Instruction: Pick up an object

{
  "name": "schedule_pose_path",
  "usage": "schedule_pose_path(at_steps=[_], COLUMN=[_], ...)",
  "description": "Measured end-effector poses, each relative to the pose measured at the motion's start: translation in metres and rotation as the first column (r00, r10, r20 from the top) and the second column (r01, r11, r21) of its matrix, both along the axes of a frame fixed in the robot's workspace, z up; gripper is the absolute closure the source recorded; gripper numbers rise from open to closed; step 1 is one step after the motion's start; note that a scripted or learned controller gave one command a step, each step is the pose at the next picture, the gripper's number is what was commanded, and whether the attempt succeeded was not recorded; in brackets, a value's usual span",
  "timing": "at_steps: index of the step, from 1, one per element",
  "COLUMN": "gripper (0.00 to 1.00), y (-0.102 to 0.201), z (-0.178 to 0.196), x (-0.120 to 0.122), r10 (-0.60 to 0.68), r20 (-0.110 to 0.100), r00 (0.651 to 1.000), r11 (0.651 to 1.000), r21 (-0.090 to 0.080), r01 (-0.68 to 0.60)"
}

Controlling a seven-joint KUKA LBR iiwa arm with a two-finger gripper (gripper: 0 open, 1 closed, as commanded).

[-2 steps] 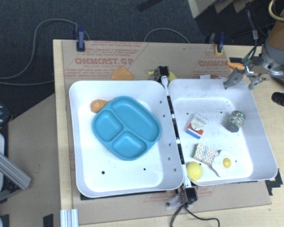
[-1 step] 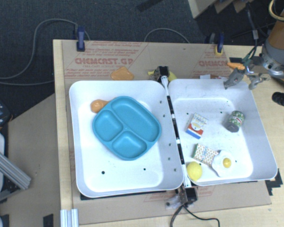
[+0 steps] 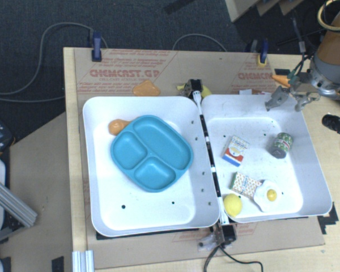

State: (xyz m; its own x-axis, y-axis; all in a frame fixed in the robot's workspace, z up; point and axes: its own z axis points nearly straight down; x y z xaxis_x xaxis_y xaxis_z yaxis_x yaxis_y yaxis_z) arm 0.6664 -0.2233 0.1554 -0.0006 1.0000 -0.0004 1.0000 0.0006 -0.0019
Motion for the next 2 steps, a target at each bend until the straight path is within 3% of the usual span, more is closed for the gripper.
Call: schedule_pose_path(at_steps=[2], gripper=[0.0], y=[-0.0002], z=[0.0091], x=[0.0007], r10=[0.001], r20=[0.005], r00=[1.0], r11=[1.0], r21=[-0.002], r01=[-0.001])
